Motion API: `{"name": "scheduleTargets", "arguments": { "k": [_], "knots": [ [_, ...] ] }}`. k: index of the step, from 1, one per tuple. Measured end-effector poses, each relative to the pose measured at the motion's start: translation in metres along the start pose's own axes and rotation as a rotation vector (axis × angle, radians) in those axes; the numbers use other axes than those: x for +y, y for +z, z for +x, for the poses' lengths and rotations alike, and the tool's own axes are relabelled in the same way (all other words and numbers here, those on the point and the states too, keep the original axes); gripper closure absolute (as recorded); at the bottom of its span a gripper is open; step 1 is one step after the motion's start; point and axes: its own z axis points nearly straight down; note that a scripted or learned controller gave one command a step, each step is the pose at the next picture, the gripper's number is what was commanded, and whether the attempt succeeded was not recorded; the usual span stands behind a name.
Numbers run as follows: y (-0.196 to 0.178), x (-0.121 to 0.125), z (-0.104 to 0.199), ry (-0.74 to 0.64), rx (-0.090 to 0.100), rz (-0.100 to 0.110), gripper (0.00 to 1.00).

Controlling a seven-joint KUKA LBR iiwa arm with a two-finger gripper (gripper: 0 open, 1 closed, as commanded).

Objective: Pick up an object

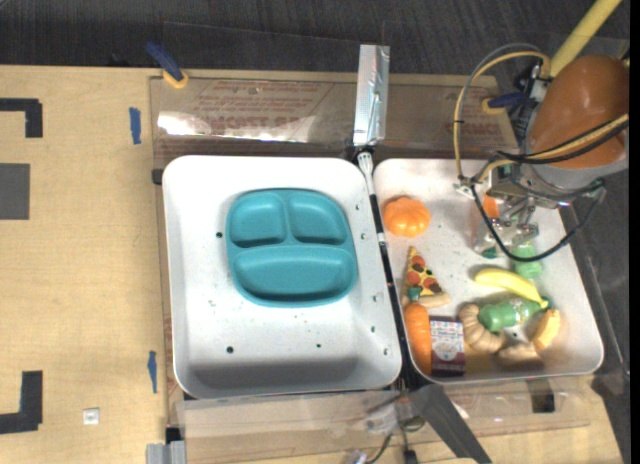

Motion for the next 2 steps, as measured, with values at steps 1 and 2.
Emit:
{"name": "scheduleTargets", "arguments": {
  "k": [1, 2],
  "knots": [
    [-0.001, -0.001, -0.011, -0.010, -0.012, 0.002, 0.00],
    [-0.002, 0.117, 0.055, 0.020, -0.006, 0.001, 0.00]
  ]
}}
